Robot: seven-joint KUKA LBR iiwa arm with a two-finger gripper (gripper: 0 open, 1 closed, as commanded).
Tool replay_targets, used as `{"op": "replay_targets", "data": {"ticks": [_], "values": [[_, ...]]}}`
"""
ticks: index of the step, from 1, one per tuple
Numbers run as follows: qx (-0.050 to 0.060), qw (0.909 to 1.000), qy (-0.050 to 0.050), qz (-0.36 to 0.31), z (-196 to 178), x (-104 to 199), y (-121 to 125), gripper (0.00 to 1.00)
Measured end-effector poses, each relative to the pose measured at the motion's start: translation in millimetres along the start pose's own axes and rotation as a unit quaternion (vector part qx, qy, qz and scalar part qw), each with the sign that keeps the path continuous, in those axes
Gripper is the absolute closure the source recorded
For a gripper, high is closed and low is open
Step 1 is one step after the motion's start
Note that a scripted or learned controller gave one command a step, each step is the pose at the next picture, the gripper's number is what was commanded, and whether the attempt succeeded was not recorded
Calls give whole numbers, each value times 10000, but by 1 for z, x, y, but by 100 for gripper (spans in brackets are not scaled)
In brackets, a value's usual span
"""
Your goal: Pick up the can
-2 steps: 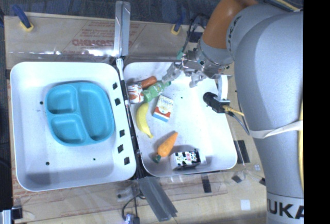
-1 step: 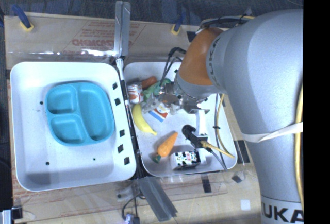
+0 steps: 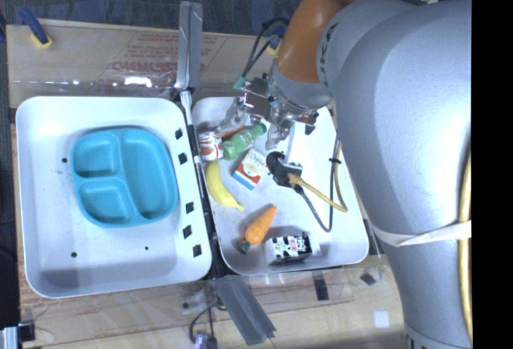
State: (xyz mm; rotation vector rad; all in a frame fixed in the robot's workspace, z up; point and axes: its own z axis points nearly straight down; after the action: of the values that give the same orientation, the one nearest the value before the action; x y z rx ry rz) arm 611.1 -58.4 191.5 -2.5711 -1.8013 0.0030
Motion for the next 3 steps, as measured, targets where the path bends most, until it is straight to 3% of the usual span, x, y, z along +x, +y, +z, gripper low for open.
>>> {"op": "replay_targets", "data": {"ticks": [1,2,3], "values": [[10,9998,-5,212,101,-48,1,0],[3,9920,3,1261,100,-55,39,0],[25,9927,0,1206,91,-53,38,100]]}}
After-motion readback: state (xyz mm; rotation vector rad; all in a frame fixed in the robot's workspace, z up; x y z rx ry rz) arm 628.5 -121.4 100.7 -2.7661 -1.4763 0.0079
